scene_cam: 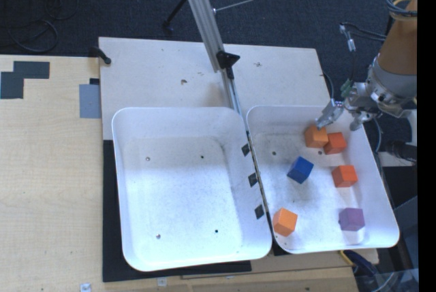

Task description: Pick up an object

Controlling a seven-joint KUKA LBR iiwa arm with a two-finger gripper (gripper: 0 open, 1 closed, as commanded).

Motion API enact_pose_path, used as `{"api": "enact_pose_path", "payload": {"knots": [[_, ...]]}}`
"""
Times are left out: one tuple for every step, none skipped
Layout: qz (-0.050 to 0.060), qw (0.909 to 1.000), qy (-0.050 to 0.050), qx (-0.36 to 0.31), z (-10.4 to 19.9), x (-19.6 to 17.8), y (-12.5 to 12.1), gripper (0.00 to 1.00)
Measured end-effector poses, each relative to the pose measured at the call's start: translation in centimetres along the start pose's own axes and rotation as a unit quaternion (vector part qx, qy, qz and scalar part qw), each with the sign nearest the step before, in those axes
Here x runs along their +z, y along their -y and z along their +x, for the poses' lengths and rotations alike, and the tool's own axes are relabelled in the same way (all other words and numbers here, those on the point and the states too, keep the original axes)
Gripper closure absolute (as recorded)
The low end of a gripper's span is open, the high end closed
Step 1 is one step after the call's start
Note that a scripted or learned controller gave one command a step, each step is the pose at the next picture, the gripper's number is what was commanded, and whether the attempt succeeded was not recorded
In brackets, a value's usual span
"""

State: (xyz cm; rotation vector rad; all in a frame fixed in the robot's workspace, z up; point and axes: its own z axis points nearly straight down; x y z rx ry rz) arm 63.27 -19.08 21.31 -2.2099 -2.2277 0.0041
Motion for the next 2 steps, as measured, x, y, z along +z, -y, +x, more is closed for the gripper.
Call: {"api": "enact_pose_path", "payload": {"knots": [[0.0,1.0,-0.002,0.001,1.3,10.4,-2.7,0.0],[0.001,1.0,-0.001,-0.001,1.1,9.2,-2.6,1.0]]}}
